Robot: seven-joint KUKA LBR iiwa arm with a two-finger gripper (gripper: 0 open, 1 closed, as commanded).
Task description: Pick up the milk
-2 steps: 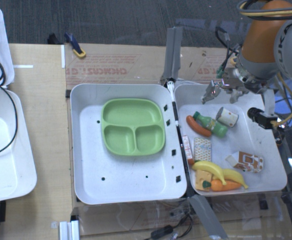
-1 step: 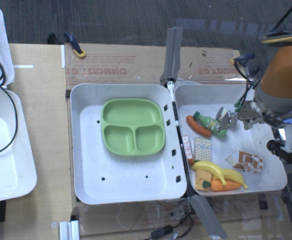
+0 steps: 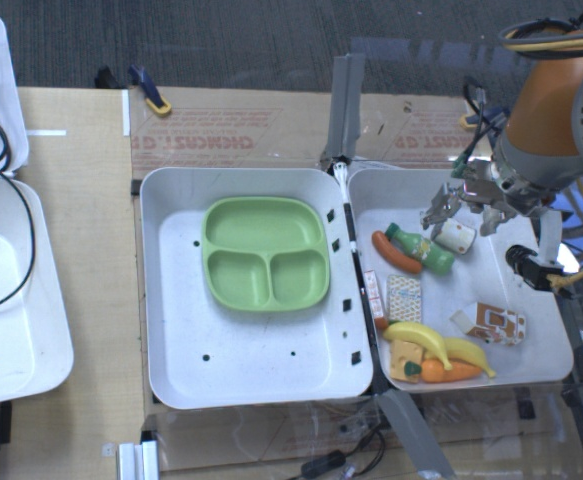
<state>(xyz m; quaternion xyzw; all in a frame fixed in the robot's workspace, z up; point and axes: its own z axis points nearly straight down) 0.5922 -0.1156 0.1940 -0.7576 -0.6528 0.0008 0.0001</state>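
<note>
From above we see two white bins; the left one holds a green divided plate (image 3: 267, 253), the right one (image 3: 531, 363) a heap of toy food. Our gripper (image 3: 463, 210) hangs over the right bin's far side with fingers spread, holding nothing, while the milk (image 3: 493, 322), a small carton, lies on its side well apart near the front corner, so the arm is not yet lined up

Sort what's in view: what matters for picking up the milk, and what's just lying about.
For the job:
milk carton
hand
right bin

Lying about:
green plate
left bin
banana
carrot
green bottle
sausage
white cup
</note>
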